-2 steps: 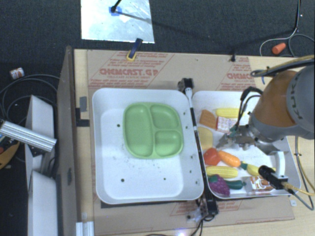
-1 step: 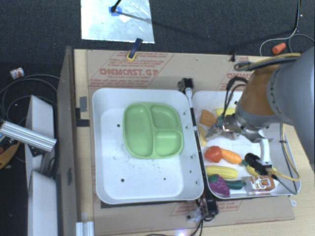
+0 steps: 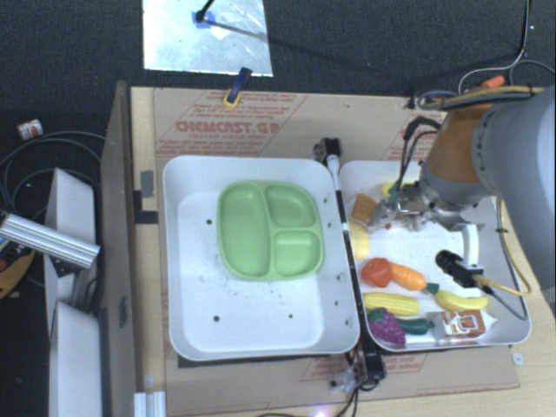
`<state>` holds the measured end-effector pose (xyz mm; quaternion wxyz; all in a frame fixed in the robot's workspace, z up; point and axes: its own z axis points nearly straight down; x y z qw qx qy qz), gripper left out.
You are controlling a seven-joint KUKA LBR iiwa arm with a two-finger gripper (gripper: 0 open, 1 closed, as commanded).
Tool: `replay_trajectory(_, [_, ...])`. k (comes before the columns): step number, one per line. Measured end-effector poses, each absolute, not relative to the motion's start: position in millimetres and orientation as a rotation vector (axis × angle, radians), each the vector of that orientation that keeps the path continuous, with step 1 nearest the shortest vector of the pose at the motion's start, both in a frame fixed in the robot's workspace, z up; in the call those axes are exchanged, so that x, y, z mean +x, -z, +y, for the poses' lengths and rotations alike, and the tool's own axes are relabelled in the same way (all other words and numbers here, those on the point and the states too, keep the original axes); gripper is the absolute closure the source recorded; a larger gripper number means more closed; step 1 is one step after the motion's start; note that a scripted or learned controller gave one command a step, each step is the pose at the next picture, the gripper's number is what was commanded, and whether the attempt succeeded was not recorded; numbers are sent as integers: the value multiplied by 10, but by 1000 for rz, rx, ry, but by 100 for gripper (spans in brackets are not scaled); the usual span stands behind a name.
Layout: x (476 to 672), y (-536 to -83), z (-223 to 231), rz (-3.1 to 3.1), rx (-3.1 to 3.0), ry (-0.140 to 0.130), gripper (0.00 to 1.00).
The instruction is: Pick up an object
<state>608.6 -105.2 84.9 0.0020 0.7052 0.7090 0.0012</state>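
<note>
Gripper low in right bin, beside orange block; finger state cannot be told. Carrot, corn, banana nearer front. Step: reaching. Next: settle over one toy, close.

A brown cardboard sheet with red lettering lies up-frame and to the left of the claw, with a blue-and-yellow clamp on its far edge. Farther up-frame and well left of the claw, a silvery sheet sits on dark carpet with a scrap of blue tape on it. Well apart to the claw's left, at the frame's edge, are coiled black cables, a white box and a ribbed metal bar crossing in front of it. A small black clip stands near the claw, just up-frame and left.
</note>
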Motion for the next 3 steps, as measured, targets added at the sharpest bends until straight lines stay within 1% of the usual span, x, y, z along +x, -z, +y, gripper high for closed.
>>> replay_trajectory(1, [6548,-837,-829,2227,2214,-1,0])
replay_trajectory(2, [6661,-844,-860,2235,2230,15,0])
replay_trajectory(3, [6658,-945,-865,2238,2225,17,100])
